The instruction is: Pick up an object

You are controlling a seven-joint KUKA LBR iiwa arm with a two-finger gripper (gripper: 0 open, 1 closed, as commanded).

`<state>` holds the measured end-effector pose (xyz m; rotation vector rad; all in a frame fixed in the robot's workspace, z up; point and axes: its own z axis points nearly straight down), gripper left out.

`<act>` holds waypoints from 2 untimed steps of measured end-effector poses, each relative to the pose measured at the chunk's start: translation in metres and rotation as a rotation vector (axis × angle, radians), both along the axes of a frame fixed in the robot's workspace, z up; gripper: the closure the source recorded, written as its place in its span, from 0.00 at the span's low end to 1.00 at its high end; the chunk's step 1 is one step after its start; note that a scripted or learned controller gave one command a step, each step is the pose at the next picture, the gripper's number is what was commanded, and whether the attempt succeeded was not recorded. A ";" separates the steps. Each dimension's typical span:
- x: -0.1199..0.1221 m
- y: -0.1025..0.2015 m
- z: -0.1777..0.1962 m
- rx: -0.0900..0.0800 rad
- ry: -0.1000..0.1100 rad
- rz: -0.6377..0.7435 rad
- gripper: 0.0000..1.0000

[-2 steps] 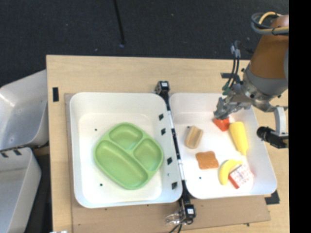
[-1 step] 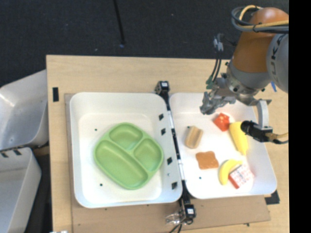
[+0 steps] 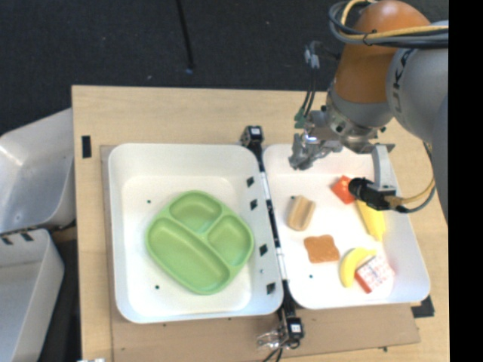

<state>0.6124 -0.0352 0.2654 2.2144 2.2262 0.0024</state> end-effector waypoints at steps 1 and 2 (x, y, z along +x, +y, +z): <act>0.023 0.042 0.001 0.000 -0.001 0.001 1.00; 0.038 0.084 -0.002 0.000 0.000 0.000 1.00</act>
